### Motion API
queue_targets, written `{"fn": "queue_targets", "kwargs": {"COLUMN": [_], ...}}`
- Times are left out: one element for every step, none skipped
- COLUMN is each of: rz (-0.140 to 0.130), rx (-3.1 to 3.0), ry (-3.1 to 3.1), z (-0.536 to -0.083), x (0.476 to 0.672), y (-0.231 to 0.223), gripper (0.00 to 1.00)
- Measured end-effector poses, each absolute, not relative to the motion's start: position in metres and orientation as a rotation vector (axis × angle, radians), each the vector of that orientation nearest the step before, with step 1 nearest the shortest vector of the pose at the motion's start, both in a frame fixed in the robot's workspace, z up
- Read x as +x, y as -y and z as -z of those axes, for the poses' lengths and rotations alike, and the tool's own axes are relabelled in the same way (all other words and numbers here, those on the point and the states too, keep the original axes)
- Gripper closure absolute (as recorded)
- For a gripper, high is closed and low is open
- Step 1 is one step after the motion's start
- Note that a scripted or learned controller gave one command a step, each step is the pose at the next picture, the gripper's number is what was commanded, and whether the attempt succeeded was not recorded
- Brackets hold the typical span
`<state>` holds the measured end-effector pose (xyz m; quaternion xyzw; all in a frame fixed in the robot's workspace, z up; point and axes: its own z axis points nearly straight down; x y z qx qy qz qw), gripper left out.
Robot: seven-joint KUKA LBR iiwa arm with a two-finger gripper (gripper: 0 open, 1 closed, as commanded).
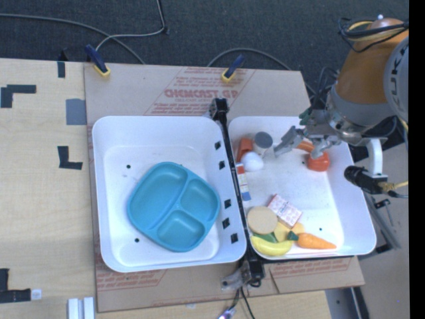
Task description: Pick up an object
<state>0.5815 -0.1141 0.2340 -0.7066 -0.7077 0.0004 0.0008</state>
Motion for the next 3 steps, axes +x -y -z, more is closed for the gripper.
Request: {"fn": "queue_targets", "kwargs": {"rz": [-0.008, 0.003, 0.001], "rx": [-2.219, -2.213, -2.222], "ry": [2.217, 2.220, 2.224], "z": [-0.131, -0.089, -0.086], "x": [0.622, 0.670, 0.599], "y": [0.183, 0.215, 0.176], "gripper": [0.00, 0.00, 0.00]}}
